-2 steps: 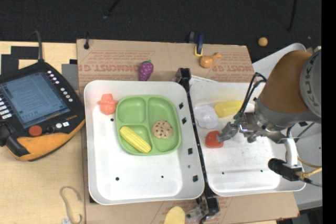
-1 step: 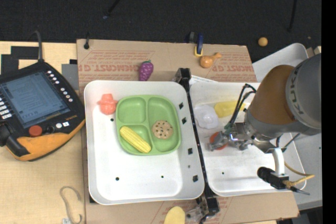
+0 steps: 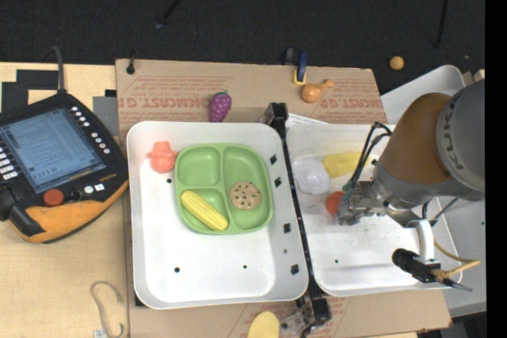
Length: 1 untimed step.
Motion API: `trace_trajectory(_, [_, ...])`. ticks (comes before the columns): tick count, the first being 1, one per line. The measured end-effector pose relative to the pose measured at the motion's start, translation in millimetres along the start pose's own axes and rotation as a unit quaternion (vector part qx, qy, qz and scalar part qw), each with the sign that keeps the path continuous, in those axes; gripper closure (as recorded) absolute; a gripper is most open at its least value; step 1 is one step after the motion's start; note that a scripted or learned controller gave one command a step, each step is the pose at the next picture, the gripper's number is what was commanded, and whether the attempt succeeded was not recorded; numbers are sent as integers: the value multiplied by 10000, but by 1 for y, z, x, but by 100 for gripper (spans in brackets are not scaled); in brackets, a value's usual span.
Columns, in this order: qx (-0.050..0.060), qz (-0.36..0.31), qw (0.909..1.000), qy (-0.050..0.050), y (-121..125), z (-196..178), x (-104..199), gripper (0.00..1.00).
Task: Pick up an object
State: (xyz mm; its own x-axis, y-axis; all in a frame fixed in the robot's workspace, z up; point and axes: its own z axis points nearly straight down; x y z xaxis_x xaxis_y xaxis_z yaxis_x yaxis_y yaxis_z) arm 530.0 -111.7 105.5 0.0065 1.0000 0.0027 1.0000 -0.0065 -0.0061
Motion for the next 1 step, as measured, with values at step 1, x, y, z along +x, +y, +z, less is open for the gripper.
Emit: trace_trajectory(1, [-41, -30, 10000, -12, -1, -62, 2, 100])
